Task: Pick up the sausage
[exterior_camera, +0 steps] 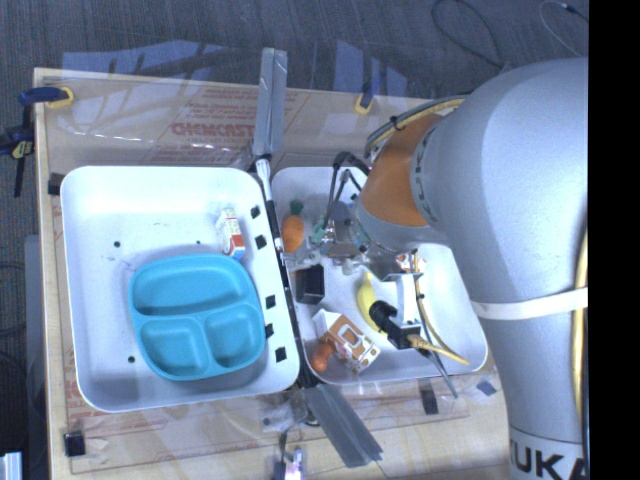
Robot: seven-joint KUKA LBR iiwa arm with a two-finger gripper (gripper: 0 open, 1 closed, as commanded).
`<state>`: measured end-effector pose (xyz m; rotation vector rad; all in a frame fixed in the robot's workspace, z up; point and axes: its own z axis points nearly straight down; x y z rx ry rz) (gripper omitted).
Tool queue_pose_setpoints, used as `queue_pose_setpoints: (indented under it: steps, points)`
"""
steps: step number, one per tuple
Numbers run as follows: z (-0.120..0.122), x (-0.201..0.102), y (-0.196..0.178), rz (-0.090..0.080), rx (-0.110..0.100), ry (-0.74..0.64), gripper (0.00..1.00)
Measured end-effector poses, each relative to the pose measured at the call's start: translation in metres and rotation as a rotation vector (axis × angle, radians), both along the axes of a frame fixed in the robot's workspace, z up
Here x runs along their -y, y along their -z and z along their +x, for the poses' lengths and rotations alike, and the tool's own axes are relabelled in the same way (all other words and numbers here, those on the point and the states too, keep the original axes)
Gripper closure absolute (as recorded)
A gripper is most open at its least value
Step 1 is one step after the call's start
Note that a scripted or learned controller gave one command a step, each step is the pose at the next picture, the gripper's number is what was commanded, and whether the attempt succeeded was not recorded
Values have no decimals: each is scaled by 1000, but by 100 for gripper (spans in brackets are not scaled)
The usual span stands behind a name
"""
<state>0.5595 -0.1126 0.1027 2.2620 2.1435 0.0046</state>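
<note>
A small reddish-brown piece point(320, 358) that looks like the sausage lies at the front left of the right bin point(462, 340), partly tucked under a brown and white box point(350, 340). My gripper point(333, 238) hangs low over the back left part of that bin, well behind the sausage, beside an orange carrot with a green top point(292, 234). The arm's grey body and orange band hide much of the bin's right half. Nothing shows held in the gripper.
Also in the right bin are a black block point(310, 283) and a yellow banana point(366, 293). The left bin point(90, 218) holds a blue divided plate point(196, 316) and a small red and white carton point(231, 233). A raised divider separates the bins.
</note>
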Motion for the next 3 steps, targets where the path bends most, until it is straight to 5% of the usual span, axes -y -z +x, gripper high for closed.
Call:
queue_pose_setpoints:
  steps: [1, 2, 3]
  points:
    - [7, 90, -13, 18, -24, -35, 0]
    - [98, 95, -53, 15, -23, -154, 0]
    - [34, 96, 1, 16, -26, -299, 0]
